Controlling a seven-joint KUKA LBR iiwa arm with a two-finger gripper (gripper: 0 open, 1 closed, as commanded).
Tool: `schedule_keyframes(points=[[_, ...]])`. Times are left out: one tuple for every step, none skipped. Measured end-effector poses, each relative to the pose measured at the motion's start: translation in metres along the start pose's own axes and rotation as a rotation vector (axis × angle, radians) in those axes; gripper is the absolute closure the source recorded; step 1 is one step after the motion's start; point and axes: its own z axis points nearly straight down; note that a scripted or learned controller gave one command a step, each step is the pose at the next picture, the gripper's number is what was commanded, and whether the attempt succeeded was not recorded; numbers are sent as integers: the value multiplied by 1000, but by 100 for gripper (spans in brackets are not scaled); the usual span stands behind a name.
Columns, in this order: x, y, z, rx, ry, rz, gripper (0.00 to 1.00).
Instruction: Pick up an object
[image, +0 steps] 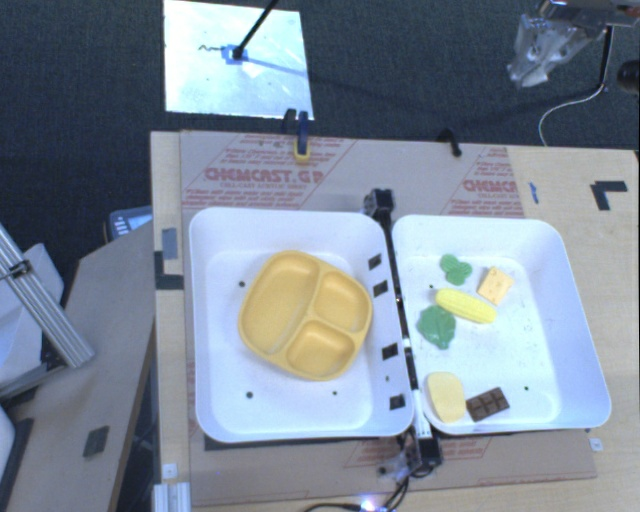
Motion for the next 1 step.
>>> schedule_keyframes(points=[[-42, 0, 46, 4, -1, 4, 100]])
